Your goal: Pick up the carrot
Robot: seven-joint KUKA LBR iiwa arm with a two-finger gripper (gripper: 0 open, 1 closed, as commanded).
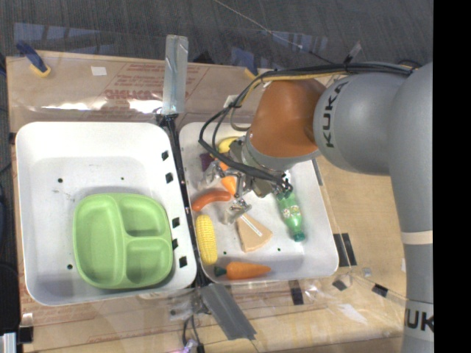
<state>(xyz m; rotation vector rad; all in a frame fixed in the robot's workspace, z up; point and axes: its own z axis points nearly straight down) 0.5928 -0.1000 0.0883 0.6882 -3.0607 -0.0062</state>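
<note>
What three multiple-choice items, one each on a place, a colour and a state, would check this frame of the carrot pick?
1. Where does the carrot lie?
A. In the right bin, at its near edge
B. On the green plate
C. On the bench outside both bins

2. What colour is the divided plate in the left bin?
A. Blue
B. Green
C. Red

3. What is the carrot's state?
A. Lifted between the hand's fingers
B. Lying in the bin, apart from the hand
C. Standing upright against the bottle

Answers: 1 A, it lies along the near wall of the right bin, below the corn. 2 B, the plate is light green. 3 B, the hand hangs above the bin's middle, away from the carrot.
</note>
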